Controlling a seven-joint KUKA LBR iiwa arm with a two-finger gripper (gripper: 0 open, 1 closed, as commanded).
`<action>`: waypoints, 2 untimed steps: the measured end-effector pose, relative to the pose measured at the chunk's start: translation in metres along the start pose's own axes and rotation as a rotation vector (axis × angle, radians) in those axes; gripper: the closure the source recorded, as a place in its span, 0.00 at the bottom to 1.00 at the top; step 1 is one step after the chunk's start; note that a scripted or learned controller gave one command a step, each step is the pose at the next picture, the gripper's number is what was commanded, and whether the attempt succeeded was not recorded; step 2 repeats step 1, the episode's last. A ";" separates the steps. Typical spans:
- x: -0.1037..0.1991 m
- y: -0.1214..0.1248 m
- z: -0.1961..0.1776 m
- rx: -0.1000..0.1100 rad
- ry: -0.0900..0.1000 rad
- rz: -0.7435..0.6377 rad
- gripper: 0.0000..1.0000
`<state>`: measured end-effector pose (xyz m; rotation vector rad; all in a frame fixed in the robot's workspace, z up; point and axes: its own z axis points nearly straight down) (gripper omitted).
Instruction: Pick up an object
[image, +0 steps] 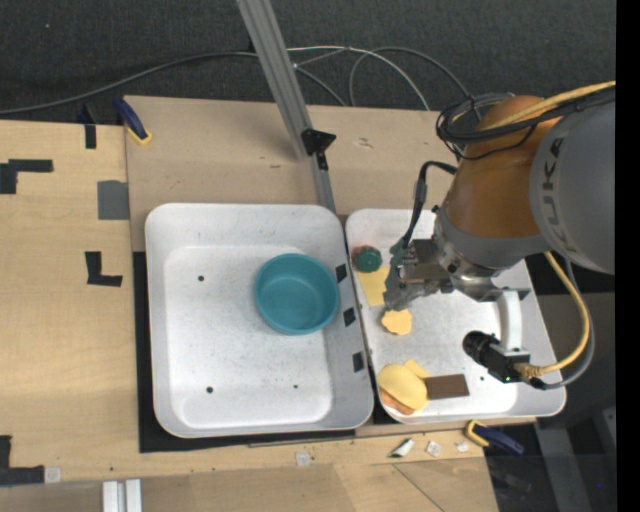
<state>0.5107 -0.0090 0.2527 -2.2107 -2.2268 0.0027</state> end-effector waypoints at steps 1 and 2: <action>0.051 -0.003 0.022 0.001 0.000 0.001 1.00; 0.051 -0.003 0.022 0.001 0.000 0.001 1.00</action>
